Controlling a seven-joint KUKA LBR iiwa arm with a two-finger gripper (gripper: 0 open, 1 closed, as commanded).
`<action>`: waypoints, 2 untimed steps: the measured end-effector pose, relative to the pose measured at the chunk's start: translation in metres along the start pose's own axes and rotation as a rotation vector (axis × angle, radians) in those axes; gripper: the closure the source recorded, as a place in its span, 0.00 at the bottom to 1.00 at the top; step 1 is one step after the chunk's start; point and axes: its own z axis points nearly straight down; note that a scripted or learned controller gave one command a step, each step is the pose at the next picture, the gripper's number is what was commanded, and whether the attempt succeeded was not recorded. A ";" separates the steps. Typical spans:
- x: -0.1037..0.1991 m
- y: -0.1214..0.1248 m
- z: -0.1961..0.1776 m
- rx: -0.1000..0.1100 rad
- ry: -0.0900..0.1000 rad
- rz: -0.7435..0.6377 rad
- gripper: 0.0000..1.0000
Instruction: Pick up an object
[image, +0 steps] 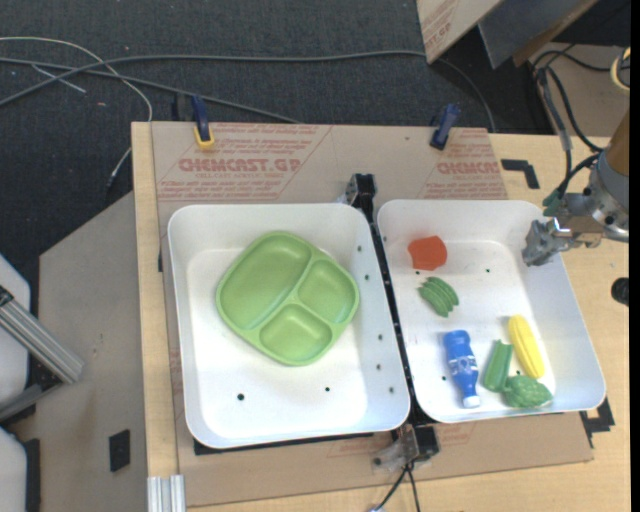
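the gripper (541, 243) is hovering at the right bin's (570, 300) three o'clock rim, holding nothing; how far it is opening cannot be told. no pick is showing yet. candidates are lying in that bin: red block (428, 252) at eleven o'clock, green pod (438, 295) below it, blue bottle (461, 368), yellow corn (526, 345) and broccoli (526, 391) toward five o'clock, crowding together. a green tray (288, 297) is occupying the left bin (200, 400).

Dark carpet floor (90, 150) crossed by grey cables (100, 68); cardboard-topped bench (300, 150).
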 end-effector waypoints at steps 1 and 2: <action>0.053 -0.006 0.013 0.011 0.006 -0.003 1.00; 0.099 -0.008 0.011 0.010 0.006 -0.003 1.00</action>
